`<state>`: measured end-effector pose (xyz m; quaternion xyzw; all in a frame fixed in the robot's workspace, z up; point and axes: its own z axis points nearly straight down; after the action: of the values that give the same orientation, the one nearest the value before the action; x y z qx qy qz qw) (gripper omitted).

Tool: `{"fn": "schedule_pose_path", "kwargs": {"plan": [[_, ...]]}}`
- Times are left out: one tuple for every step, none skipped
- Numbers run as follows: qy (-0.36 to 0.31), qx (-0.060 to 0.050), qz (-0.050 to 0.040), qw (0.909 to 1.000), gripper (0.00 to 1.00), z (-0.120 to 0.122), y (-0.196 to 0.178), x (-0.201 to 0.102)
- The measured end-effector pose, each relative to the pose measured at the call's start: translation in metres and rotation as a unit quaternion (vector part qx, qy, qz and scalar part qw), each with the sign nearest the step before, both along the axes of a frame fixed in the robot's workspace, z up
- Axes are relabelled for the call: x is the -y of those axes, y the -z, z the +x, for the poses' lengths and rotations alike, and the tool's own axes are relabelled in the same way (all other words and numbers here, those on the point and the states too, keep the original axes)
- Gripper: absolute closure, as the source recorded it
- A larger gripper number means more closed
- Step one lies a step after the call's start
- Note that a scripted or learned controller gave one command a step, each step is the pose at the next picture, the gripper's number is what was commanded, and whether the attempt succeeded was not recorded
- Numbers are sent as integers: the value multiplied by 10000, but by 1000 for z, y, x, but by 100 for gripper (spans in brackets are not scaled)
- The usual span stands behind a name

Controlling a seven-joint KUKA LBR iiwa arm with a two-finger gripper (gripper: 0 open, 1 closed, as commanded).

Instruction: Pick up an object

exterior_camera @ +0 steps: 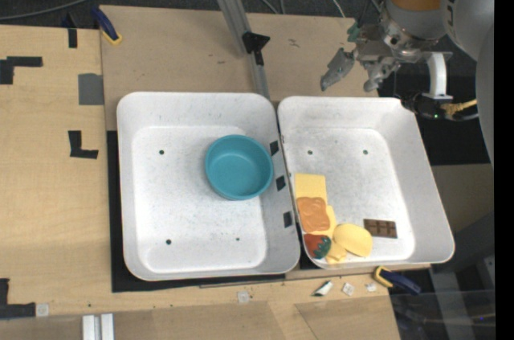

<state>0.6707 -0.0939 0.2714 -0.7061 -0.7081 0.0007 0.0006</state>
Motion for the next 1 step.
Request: {"fn": "schedule_pose_path", "kwargs": {"plan": [[0, -1, -2, 10000, 0, 0, 0, 0]]}}
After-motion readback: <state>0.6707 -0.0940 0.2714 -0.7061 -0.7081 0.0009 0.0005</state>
